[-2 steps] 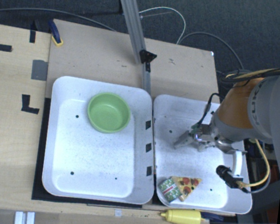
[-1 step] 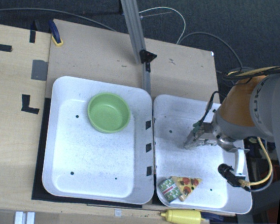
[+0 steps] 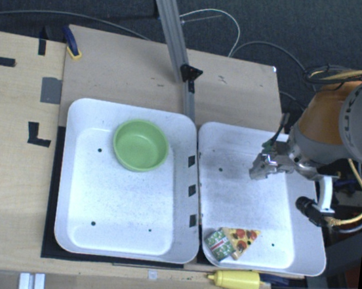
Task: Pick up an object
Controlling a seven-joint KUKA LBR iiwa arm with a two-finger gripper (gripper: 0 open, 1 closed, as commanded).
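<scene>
A green bowl (image 3: 141,144) sits upright in the left bin (image 3: 77,180), toward its far side. A small colourful packet (image 3: 230,239) printed in red, yellow and green lies at the near edge of the right bin (image 3: 227,193). My gripper (image 3: 262,169) hangs over the right bin's far right part, well away from the packet. Nothing shows between its fingers, and their spread is too small to read from this angle.
A yellow bottle (image 3: 237,280) lies on its side just outside the right bin's near rim. A grey pole (image 3: 175,34) slants down to the bins' shared far edge. Cables (image 3: 330,213) trail beside the arm at the right.
</scene>
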